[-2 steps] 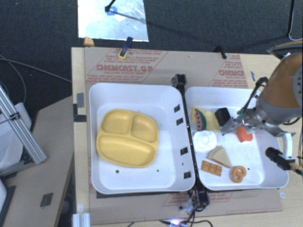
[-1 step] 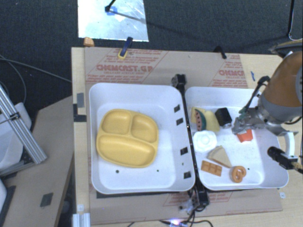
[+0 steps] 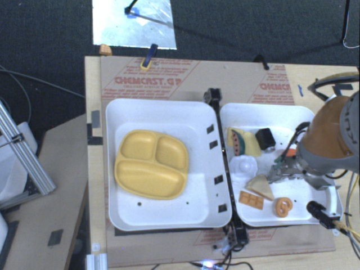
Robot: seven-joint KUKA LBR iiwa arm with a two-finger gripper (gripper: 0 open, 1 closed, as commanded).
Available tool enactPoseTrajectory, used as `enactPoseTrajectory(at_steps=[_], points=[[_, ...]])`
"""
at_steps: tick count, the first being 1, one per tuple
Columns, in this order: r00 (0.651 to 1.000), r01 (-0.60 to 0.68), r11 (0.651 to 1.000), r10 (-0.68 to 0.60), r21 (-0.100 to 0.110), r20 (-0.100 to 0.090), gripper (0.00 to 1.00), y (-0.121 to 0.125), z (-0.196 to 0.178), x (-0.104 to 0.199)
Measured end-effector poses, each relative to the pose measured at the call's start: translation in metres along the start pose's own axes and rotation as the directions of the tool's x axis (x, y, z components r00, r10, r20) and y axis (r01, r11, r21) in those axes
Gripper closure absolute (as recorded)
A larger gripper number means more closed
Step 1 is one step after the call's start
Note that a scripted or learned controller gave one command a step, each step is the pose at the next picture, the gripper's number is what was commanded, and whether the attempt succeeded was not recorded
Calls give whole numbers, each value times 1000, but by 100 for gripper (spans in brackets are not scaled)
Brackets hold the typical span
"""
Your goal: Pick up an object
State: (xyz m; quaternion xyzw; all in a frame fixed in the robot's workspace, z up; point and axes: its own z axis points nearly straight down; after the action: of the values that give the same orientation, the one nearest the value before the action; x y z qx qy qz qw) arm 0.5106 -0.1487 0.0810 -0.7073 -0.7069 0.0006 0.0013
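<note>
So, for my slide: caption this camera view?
Grey arm over right white bin of toy food; yellow divided plate in left.

The bins (image 3: pixel 163 108) were white, the tray (image 3: pixel 151 163) pale yellow, the pretzel (image 3: pixel 283 206) orange, the waffle (image 3: pixel 251 199) tan (perhaps gridded), the block (image 3: pixel 265 138) black.

Your arm (image 3: pixel 332 136) comes in from the right edge, its orange band uppermost and the grey wrist below it, bent downward and to the left. Your gripper (image 3: pixel 277 172) sits low at the end of the wrist, pointing left; from this angle you can't judge its state.
</note>
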Motion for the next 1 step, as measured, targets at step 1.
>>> enactPoseTrajectory(at_steps=[1], points=[[1000, 15, 1000, -15, -21, -2, 100, -22, -181, 101]])
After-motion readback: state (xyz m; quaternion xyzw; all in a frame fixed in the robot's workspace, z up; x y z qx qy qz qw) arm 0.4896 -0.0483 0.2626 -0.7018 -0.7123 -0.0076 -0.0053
